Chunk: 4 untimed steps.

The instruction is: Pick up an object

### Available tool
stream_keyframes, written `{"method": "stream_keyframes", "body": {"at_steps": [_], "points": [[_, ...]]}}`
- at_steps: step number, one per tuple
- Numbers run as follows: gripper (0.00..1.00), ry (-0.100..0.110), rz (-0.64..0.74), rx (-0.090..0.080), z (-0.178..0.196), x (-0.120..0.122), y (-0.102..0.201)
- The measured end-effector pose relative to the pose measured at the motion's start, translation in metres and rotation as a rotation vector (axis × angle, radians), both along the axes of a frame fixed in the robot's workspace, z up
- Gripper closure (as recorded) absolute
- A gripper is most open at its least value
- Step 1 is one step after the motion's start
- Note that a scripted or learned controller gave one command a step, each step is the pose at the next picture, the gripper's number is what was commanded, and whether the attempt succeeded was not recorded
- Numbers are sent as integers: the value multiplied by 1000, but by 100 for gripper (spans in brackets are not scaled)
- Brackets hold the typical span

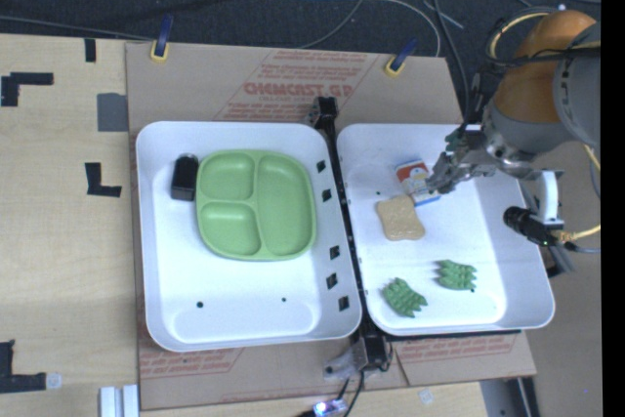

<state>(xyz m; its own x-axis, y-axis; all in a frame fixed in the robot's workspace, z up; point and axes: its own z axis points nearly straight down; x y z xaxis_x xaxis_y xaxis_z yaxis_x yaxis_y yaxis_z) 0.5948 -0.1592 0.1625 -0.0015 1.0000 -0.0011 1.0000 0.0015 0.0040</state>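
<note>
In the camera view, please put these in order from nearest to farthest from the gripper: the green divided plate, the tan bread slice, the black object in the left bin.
Measured from the gripper over the right bin:
1. Tan bread slice, in the right bin, just below-left of the gripper.
2. Green divided plate, in the middle of the left bin.
3. Black object, at the plate's far left side.

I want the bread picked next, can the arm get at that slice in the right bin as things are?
Probably yes. The bread slice lies flat with open bin floor around it, and the pincer hovers just beside it over the small carton; nothing covers it.
</note>
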Motion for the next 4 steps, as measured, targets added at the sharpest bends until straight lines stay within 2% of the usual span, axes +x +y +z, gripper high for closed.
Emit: {"method": "stream_keyframes", "body": {"at_steps": [1, 2, 4], "points": [[100, -2, 0, 0, 64, -1, 2], [100, 3, 0, 1, 74, 0, 3], [100, 7, 4, 2, 51, -29, 106]]}}
